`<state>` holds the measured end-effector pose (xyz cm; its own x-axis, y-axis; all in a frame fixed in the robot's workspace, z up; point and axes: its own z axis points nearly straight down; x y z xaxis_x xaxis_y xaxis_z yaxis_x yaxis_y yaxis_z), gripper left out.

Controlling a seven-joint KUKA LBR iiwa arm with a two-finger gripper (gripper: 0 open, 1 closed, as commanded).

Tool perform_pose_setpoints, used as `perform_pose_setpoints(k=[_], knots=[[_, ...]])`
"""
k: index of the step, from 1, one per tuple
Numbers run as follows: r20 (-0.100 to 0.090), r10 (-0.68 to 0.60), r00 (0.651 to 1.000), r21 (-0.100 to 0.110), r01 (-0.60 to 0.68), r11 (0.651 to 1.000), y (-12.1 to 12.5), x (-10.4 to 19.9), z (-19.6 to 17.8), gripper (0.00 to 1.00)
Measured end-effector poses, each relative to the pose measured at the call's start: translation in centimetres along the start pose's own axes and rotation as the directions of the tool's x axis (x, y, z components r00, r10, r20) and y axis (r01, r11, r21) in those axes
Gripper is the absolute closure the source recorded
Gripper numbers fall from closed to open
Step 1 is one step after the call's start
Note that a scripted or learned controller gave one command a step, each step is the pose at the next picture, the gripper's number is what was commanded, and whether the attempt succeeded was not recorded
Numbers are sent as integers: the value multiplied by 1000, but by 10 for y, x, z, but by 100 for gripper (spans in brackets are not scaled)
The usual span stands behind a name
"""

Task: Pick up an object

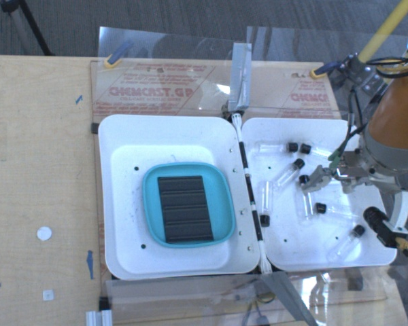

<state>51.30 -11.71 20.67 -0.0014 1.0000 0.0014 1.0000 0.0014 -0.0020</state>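
Camera view: Two white bins sit side by side on the bench. The left bin [122, 182] contains a teal tray [188, 205] with a dark ribbed insert [185, 208] lying flat in it. The right bin [292, 246] contains several clear vials with black caps, scattered and lying on their sides.

The arm [394, 124] enters from the right, and the gripper [317, 178] is positioned low over the middle of the right bin. Whether the gripper is released or clenched cannot be determined at this resolution.

One capped vial [290, 171] lies just left of the gripper tip. A second vial [311, 209] lies just below it. A third vial [348, 242] lies near the bin's lower right corner, apart from the gripper. Two further caps [299, 147] rest near the bin's upper edge.
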Motion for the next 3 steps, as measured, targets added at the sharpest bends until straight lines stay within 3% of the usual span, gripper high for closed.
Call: perform_pose_setpoints(k=[1, 2, 3], knots=[[3, -86, 996, -4, 86, 996, 57, -35, 72, 0], [4, -64, 998, -10, 64, 998, 93, -36, 119, 0], [1, -83, 997, -1, 83, 997, 19, -50, 107, 0]])
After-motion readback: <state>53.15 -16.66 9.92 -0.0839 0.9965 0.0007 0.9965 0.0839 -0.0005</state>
